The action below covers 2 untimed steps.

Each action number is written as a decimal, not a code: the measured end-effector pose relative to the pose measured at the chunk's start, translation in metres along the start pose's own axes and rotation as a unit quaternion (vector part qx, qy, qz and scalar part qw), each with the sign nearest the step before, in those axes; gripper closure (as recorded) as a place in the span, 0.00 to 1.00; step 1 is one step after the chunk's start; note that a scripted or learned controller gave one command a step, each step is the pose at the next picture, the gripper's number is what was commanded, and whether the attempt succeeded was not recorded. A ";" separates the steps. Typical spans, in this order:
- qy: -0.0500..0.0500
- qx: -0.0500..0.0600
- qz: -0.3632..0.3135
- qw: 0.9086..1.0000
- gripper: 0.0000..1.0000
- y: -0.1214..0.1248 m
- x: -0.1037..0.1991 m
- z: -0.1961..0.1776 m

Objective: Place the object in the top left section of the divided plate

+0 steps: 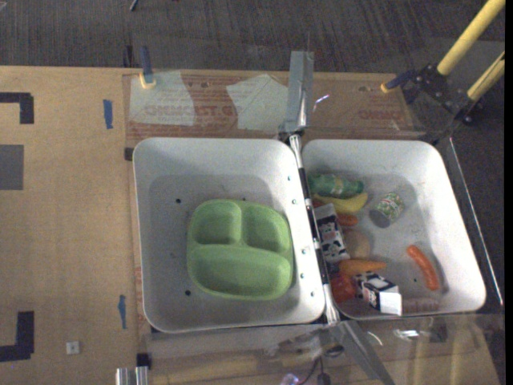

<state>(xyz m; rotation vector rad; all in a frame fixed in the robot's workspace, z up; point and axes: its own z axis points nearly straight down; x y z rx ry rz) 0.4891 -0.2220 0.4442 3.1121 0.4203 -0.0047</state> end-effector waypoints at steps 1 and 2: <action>-0.001 0.000 -0.002 1.000 1.00 -0.001 0.002 -0.010; -0.001 -0.001 -0.004 1.000 1.00 -0.001 0.003 -0.020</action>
